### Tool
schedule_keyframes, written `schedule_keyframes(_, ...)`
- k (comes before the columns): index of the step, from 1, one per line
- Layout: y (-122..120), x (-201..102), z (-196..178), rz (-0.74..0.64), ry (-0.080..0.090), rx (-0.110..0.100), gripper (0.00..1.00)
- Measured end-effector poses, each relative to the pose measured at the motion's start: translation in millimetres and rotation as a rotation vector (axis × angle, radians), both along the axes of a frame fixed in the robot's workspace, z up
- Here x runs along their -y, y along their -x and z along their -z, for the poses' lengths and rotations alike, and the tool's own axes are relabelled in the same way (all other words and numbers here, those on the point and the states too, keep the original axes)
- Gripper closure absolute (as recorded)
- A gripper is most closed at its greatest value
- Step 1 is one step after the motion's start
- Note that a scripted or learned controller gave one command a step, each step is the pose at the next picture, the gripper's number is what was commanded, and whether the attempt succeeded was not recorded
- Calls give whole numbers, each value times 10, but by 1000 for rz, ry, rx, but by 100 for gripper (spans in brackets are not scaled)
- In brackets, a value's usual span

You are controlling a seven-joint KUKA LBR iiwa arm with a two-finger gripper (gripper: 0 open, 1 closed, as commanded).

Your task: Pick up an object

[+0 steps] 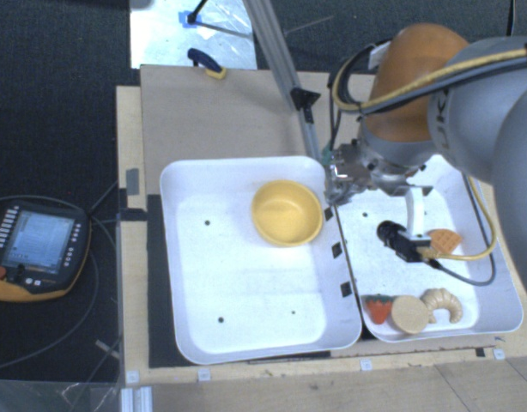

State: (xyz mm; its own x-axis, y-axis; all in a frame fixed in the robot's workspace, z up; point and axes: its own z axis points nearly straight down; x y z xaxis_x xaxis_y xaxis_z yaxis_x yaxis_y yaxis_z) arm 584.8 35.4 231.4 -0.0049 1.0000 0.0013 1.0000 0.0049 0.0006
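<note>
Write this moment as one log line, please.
gripper: above right bin, near its left rim | left bin: bowl | right bin: waffle, croissant, disc, red fruit

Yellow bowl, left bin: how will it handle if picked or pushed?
The yellow bowl looks rigid and thin-walled, so it is probably light. It sits upright, mouth up, so a push likely slides it rather than rolls it. Its smooth rim may slip in a pinch.

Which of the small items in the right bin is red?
The red piece, touching the tan disc; the croissant is tan and the waffle orange.
</note>
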Motion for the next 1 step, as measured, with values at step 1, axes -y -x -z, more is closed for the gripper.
schedule_keyframes(1,-86,-587,82,-1,0,-1,100)
